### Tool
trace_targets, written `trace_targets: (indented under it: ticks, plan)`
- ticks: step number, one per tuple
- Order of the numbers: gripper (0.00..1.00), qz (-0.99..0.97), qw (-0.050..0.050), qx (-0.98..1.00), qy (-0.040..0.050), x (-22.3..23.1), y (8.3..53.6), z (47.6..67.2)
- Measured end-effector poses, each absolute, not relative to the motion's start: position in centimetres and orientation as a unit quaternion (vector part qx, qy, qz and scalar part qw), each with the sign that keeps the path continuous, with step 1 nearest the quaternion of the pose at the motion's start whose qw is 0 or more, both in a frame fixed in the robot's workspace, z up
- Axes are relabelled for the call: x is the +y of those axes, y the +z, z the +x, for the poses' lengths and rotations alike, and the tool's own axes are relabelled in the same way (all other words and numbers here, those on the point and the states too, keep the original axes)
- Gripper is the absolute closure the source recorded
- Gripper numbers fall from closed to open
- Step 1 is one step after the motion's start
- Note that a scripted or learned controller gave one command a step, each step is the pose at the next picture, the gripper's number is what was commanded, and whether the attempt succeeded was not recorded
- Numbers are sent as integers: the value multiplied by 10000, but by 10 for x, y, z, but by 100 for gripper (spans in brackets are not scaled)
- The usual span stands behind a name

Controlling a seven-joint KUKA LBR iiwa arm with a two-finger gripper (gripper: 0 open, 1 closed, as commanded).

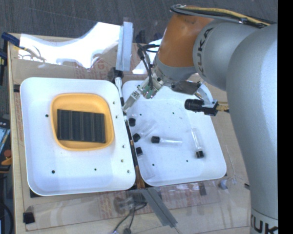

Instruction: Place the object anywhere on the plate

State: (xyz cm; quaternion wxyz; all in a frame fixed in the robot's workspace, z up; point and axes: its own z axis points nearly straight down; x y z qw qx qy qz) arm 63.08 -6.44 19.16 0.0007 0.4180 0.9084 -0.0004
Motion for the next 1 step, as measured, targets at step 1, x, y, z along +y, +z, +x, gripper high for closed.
trace_targets:
  ticks: [1]
  plan:
    - [0, 2812, -19, 9597, -6, -64, 191, 601]
